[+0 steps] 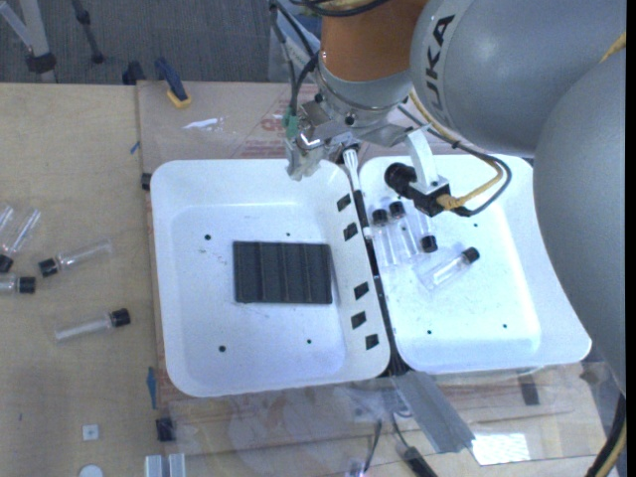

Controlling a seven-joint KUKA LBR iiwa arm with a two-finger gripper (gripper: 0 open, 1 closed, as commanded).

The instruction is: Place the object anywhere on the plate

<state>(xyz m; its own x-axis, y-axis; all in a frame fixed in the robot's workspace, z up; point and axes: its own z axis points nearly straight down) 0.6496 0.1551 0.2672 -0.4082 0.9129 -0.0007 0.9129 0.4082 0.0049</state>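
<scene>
A dark ribbed rectangular plate [282, 272] lies flat in the middle of the left bin [189, 356]. Several clear vials with black caps lie in the right bin [507, 336]: a cluster [395, 235] near its left wall and one apart [449, 265], lying at a slant. My gripper [324, 161] hangs over the back end of the ridge between the two bins, beyond the plate and left of the vials. Its fingers stand apart, open, with only white bin showing between them.
More capped vials [78, 258] [94, 323] lie loose on the wooden bench left of the bins. A blue clamp [175, 89] sits at the back. The big grey arm covers the upper right, over the right bin's far corner.
</scene>
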